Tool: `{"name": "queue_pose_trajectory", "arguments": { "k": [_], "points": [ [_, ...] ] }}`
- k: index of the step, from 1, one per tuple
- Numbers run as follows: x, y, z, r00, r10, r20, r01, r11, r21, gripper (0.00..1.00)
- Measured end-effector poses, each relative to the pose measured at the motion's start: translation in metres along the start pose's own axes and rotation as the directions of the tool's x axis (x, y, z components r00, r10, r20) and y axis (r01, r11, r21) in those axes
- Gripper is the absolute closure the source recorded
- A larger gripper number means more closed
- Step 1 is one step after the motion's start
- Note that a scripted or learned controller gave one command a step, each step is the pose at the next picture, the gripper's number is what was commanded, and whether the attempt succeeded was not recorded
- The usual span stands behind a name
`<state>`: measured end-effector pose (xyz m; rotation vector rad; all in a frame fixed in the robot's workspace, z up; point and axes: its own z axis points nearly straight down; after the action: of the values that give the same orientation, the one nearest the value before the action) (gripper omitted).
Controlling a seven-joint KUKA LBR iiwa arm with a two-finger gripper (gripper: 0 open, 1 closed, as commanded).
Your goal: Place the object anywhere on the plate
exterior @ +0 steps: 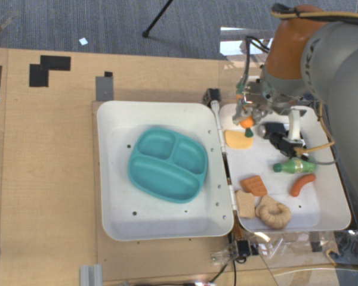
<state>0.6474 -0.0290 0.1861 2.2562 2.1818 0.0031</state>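
A teal divided plate (167,164) lies in the left white bin (116,213). My gripper (246,108) hangs over the far left corner of the right bin (328,210). Directly beneath it is a small orange carrot-like piece (246,123) with a green tip, and whether the gripper is touching it I cannot tell. A yellow cheese wedge (238,139) lies just in front of that piece.
The right bin also holds a green bottle (293,167), a red sausage (302,185), an orange waffle cracker (253,185), a tan bread slice (246,205) and a beige bagel (274,213). A ridge (224,159) separates the two bins.
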Motion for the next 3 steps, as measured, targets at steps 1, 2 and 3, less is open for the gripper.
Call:
{"name": "queue_pose_trajectory", "arguments": {
  "k": [1,2,3],
  "points": [
    [0.087,-0.044,0.001,1.000,0.025,-0.006,-0.025,1.000,0.002,1.00],
    [0.161,-0.090,0.007,0.977,-0.213,-0.004,0.213,0.977,0.003,1.00],
    [0.234,-0.116,-0.017,0.984,-0.177,-0.006,0.177,0.984,-0.001,1.00]
  ]
}}
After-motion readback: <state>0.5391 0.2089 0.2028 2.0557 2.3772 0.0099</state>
